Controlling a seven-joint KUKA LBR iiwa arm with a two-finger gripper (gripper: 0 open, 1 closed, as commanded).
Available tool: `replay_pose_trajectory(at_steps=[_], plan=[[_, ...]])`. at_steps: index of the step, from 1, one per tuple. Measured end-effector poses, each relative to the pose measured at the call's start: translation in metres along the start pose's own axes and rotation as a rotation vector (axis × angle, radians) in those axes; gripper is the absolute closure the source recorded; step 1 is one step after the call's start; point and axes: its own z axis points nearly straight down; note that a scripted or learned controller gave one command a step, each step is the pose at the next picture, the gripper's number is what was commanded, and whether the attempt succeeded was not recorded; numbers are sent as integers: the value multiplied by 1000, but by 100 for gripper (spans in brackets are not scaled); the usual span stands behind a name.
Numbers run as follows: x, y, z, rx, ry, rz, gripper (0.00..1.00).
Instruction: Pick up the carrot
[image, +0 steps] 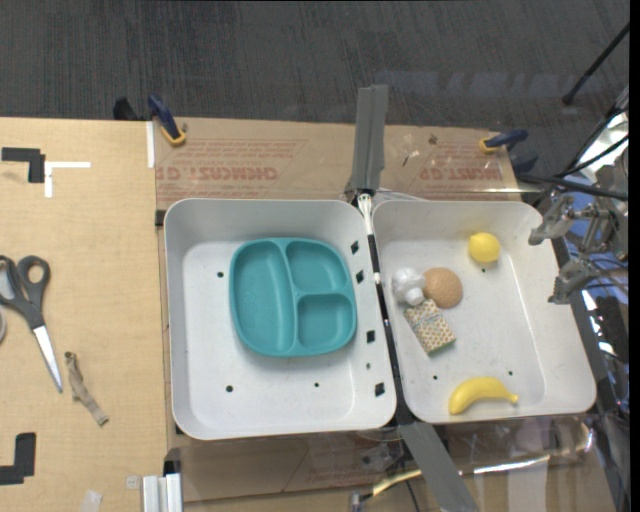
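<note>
Camera view: the pick looks wholly undone to me. The right bin (560, 330) holds a lemon (484, 247), a brown ball (443, 287), a patterned block (431, 328) and a banana (483, 393). I cannot tell which is the carrot, nor the gripper's state.

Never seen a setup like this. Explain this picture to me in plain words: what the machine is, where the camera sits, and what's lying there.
One camera, fixed above a bench, looks down at a slant. Two shallow white bins sit side by side. The left bin holds a teal divided plate. The right bin holds a lemon, a banana, a brown round item, a small white thing and a patterned block. Every item rests on a bin floor. The robot arm's metal parts show at the right rim. Scissors lie on the bench.
</note>
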Motion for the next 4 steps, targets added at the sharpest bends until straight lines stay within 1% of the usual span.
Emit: replay_pose_trajectory(at_steps=[1,2,3,4], plan=[[-37,37,-80,-1,-3,-418,0],[-80,25,-74,-1,-3,-775,0],[-99,38,-79,-2,-5,-1008,0],[-91,1,-23,-3,-2,-1013,0]])
